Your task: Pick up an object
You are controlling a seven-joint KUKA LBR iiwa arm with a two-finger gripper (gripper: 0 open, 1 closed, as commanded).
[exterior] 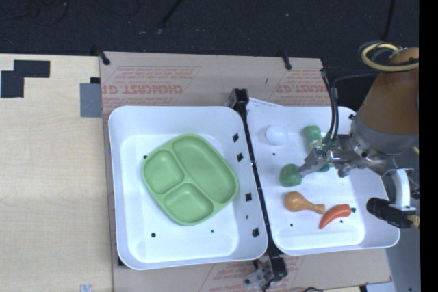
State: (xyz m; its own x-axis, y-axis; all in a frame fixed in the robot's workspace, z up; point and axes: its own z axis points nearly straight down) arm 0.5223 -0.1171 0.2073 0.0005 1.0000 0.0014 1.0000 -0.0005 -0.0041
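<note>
Two white bins sit side by side on the bench: the left bin (130, 243) holds a green divided plate (189, 178) lying flat near its middle. Right of the divider, the right bin (342, 236) carries a white ball (276, 135), a green block (312, 134), a round green object (289, 176), a tan pear-like piece (303, 202) and an orange pepper (335, 215) — all lying apart. From the right the gripper (316, 162) reaches in low, its tip just beside the round green object — whether its fingers are spread or closed I cannot tell.
</note>
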